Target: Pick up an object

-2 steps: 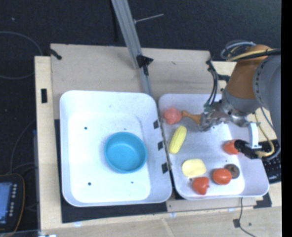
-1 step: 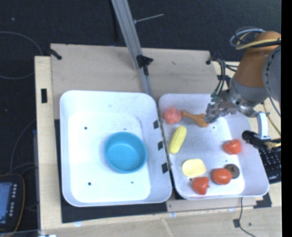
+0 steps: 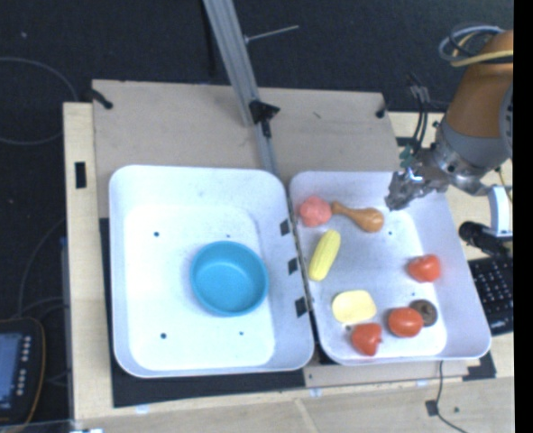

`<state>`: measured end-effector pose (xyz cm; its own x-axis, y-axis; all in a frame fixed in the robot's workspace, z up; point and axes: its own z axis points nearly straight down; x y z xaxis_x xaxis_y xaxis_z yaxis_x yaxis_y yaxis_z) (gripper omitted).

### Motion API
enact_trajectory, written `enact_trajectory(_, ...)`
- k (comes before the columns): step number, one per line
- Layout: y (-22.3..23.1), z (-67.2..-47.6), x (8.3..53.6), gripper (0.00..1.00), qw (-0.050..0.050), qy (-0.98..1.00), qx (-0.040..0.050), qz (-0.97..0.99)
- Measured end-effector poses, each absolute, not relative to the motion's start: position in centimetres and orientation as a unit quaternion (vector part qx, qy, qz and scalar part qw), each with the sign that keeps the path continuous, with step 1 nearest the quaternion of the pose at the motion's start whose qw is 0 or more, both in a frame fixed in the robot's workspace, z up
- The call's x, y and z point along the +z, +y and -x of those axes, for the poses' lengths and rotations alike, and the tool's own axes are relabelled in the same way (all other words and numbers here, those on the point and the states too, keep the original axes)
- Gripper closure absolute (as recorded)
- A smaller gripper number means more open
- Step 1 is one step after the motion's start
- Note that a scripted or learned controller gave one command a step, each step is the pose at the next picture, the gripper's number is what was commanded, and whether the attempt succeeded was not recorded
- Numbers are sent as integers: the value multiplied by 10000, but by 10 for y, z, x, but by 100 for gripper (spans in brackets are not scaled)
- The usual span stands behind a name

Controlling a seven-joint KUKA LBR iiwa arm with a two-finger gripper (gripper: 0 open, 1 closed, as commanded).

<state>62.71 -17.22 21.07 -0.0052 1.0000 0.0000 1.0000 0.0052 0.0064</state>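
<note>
The right bin (image 3: 446,242) holds a pink ball (image 3: 315,210), a brown drumstick-shaped piece (image 3: 360,216), a yellow corn cob (image 3: 325,254), a pale yellow block (image 3: 353,307), three red tomato-like pieces (image 3: 424,267) (image 3: 404,322) (image 3: 366,338) and a small dark brown ring (image 3: 424,312). My gripper (image 3: 399,197) hangs over the bin's far right part, just right of the drumstick's thick end. Nothing shows between its tips.
The left bin (image 3: 131,242) holds a blue bowl (image 3: 229,278). A slanted grey metal bar (image 3: 234,57) crosses the bench above the gap between the bins. A black keyboard (image 3: 496,287) lies off the bench's right edge.
</note>
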Motion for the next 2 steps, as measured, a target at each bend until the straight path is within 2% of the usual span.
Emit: enact_trajectory(2, -63, -633, 207, 100, -39, 7102, -8, -7040)
